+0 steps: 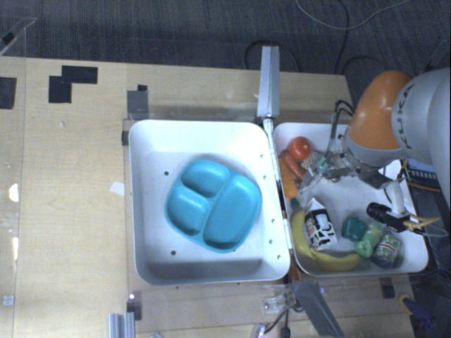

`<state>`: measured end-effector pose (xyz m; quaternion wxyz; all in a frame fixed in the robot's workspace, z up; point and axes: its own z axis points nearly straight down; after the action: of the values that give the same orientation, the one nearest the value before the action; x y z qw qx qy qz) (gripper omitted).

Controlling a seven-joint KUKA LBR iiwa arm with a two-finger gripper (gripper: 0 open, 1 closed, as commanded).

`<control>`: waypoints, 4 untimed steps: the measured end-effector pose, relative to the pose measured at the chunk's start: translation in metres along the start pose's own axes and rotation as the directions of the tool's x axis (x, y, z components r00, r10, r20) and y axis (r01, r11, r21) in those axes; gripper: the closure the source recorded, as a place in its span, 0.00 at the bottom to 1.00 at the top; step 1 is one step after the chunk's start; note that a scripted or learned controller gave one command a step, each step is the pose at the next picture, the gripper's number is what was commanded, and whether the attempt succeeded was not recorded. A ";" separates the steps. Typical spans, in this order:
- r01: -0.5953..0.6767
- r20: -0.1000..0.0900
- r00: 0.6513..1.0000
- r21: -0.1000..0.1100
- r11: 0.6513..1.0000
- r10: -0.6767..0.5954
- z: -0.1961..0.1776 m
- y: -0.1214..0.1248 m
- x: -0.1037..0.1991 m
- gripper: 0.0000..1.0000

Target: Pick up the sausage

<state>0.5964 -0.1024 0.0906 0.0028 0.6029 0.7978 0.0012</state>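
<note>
sausage (pixel 289 172) along right bin's (pixel 421 258) left wall; end effector (pixel 315 169) beside, grip state unclear.

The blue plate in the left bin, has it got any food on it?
Empty. The blue plate lies flat in the left bin, and all three of its compartments show bare blue.

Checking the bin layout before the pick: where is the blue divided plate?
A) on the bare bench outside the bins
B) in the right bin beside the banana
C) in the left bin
C: the blue divided plate lies inside the left bin, apart from the banana in the right bin.
</note>
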 end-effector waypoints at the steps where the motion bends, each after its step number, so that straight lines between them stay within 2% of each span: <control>1: 0.012 -0.008 1.000 0.021 1.000 -0.012 0.006 0.069 -0.010 0.00; 2: -0.061 -0.012 0.998 0.016 0.998 0.061 0.006 0.069 -0.017 0.00; 3: -0.055 -0.006 0.998 0.011 0.998 0.055 -0.005 0.071 -0.018 1.00; 4: 0.110 -0.012 0.994 0.030 0.994 -0.109 -0.043 0.084 0.048 1.00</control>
<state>0.6635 -0.0330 0.1342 -0.0106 0.5581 0.8296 -0.0081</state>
